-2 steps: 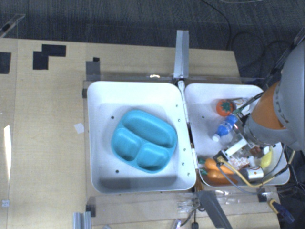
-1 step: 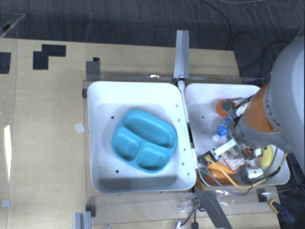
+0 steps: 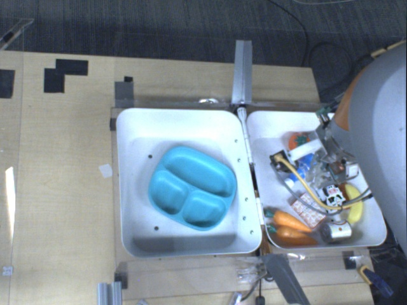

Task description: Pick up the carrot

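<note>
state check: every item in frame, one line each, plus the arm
carrot: lying flat at the near left corner of the right bin, not gripped
blue divided tray: upright in the left bin, compartments bare
banana: lying by the right bin's right wall
left bin: holds the tray
right bin: cluttered with mixed items
gripper: low over the right bin's clutter, apart from the carrot

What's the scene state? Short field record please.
left bin: holds blue divided plate
right bin: cluttered with small items
carrot: lying at right bin's near-left corner, beside another orange item
banana: right side of right bin
pincer: over middle of right bin, above the clutter, apart from carrot
carrot grasped: no
</note>
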